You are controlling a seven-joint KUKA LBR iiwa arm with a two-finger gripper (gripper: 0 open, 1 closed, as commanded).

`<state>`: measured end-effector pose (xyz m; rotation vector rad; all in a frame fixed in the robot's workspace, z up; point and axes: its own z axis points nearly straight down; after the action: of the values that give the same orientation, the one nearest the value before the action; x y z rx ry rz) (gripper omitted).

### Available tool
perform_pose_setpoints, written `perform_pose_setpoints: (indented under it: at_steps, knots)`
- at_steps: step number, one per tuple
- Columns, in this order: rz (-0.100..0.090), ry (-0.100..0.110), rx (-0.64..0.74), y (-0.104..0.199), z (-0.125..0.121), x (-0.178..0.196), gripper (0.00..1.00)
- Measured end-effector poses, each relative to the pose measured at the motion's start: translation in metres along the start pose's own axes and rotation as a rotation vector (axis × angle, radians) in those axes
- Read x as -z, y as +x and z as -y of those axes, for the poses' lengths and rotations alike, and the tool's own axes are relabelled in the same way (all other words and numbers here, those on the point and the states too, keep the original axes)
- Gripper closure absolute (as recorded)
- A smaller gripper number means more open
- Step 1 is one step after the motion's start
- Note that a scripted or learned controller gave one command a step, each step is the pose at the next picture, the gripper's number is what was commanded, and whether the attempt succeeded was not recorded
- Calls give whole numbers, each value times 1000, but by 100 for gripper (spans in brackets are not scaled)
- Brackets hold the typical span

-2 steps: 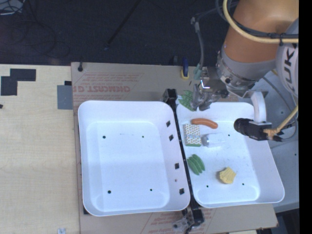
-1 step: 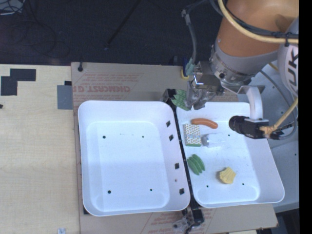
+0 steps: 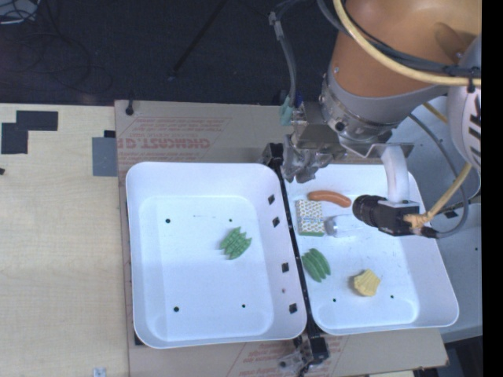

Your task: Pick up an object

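Red mirrored lettering on the cardboard [image 3: 173, 141] under the bins is unreadable; the pincer [image 3: 305, 167] hovers over the right bin [image 3: 424, 289], grip state unclear.

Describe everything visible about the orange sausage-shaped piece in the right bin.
The orange sausage is a small, smooth, elongated piece, orange-red, with rounded ends, and looks like plastic toy food. It lies flat, roughly crosswise in the view, near the far edge of the right bin, just below the gripper and just above the white patterned block. Whether it touches that block cannot be told. Nothing grips it.
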<state>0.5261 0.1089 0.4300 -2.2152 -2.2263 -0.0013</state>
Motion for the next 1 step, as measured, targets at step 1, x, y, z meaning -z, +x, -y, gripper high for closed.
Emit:
perform_pose_setpoints:
  at_steps: [1]
  knots:
    - [-1, -6, 0, 49, -12, 78, 100]
